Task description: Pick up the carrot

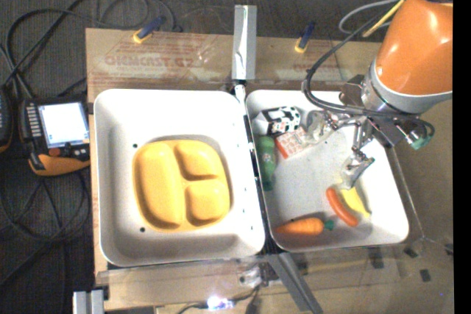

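The carrot (302,226), orange with a green stub at its right end, lies flat near the front wall of the right bin (390,232). My gripper (355,171) hangs over the right half of that bin, up and to the right of the carrot and well apart from it. It sits just above a red sausage-shaped toy (341,207) and a yellow piece (358,201). Nothing is seen held in it.
In the right bin's far left corner are a green bottle (266,158), a red-and-white box (291,144) and a black-and-white spotted toy (281,117). The left bin (110,158) holds a yellow divided tray (182,182). Cables loop by the wrist.
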Tool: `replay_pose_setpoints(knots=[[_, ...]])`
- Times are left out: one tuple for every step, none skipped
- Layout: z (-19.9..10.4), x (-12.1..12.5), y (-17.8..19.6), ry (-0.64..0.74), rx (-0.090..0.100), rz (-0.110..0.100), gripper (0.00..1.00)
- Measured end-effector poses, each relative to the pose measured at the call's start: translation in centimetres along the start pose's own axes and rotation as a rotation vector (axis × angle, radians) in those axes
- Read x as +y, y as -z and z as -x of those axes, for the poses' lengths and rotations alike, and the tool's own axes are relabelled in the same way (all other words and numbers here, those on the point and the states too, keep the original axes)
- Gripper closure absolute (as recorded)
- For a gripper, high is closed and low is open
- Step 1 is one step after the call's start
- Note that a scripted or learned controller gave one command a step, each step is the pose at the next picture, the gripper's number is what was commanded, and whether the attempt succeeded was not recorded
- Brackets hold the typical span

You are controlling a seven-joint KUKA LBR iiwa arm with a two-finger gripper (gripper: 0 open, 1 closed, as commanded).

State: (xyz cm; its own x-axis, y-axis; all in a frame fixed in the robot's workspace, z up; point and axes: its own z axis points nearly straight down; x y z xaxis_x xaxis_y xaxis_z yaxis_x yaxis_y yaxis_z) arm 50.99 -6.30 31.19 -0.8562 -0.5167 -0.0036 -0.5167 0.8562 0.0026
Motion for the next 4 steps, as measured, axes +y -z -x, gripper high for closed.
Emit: replay_pose_setpoints(knots=[[-2.0,-1.8,-10.7,0.489,0.004,0.005,0.00],[-4.3,-1.9,-20.1,0.580,0.006,0.006,0.00],[-4.2,-1.9,-19.5,0.579,0.008,0.008,1.00],[-1.8,2.0,-13.1,0.586,0.003,0.004,1.00]])
